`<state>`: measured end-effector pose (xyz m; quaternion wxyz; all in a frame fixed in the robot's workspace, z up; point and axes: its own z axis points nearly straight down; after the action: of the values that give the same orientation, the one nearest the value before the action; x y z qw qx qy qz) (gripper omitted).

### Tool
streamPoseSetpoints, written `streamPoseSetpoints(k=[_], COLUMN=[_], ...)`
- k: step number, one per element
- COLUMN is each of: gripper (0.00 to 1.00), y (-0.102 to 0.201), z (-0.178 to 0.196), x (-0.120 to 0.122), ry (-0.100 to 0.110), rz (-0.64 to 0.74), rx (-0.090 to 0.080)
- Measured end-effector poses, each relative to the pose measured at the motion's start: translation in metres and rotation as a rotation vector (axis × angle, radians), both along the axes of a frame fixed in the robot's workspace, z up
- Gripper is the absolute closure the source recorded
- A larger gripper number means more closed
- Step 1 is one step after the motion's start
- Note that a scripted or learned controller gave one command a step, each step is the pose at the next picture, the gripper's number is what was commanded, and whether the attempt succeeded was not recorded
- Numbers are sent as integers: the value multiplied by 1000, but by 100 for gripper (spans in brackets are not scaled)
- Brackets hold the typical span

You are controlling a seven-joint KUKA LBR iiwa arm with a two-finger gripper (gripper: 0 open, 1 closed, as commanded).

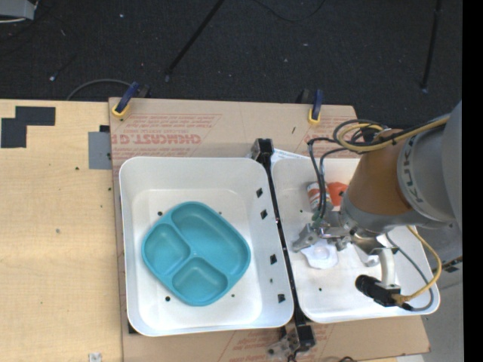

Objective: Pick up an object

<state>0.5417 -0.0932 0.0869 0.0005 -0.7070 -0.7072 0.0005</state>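
The gripper (317, 240) hangs low inside the right bin (332, 309), and the wrist above hides its tip, so I cannot tell whether it is released or clenched; nothing can be seen gripped in it. Just beneath it, touching or nearly so, lies a small white object (322, 259) on the bin floor, which I take to be the thing it is after. A little beyond the gripper, toward the far wall of the bin, lies an orange-and-white object (324, 194), partly covered by the arm (385, 187). Well away from the gripper, across the divider, the left bin (151, 173) holds a teal divided plate (196, 253).

By my judgement the step in hand is the reach and grasp, with no lift made yet. The next move calls for the gripper to be centred squarely over the white object, closed firmly on it, and raised straight up, clear of the bin wall.
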Motion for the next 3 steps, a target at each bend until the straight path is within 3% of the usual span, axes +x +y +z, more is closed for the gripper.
streamPoseSetpoints(k=[1, 3], gripper=[100, 100], y=[-1, -5], z=[10, 117], x=[0, 11], ry=[0, -5], rz=[-2, -1], rx=[0, 0])
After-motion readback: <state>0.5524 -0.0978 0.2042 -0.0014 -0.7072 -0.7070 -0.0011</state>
